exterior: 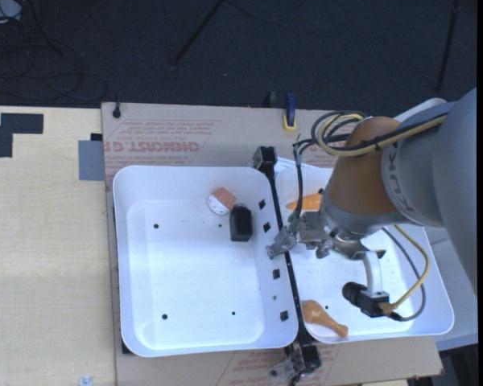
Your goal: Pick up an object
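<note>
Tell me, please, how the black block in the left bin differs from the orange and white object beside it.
The black block is dark, boxy and the larger of the two; the orange and white object is pale, rounded and smaller. The block lies nearer the divider between the bins; the rounded object lies up and left. Both rest on the left bin floor, close together.

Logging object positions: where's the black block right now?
In the left bin, toward its upper right, the black block lies just right of the small orange-and-white object, near the divider.

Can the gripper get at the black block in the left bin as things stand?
Probably yes. The black block lies in the open on the left bin floor, only a small orange-and-white piece nearby and apart from it. The gripper sits just across the divider, so that rim is the main thing to clear.
</note>
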`<action>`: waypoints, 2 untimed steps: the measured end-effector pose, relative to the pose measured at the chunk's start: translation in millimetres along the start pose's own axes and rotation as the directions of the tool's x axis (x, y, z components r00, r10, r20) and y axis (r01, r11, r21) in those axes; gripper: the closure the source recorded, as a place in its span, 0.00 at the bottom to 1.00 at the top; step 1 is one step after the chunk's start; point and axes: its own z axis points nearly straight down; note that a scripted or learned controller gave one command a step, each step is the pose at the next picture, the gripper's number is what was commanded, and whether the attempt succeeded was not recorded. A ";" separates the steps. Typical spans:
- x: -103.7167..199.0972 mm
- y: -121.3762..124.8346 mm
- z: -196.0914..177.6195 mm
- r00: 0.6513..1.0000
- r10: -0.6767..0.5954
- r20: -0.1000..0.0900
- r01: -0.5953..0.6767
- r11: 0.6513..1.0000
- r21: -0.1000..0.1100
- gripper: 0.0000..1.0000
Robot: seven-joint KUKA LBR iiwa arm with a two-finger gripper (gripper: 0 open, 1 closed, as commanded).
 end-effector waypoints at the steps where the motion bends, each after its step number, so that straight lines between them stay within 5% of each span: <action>1: -10.7 7.0 -11.8 1.000 -0.007 -0.007 0.007 1.000 -0.001 0.00; 2: -44.3 101.7 -58.0 1.000 -0.001 0.014 0.002 1.000 -0.009 0.00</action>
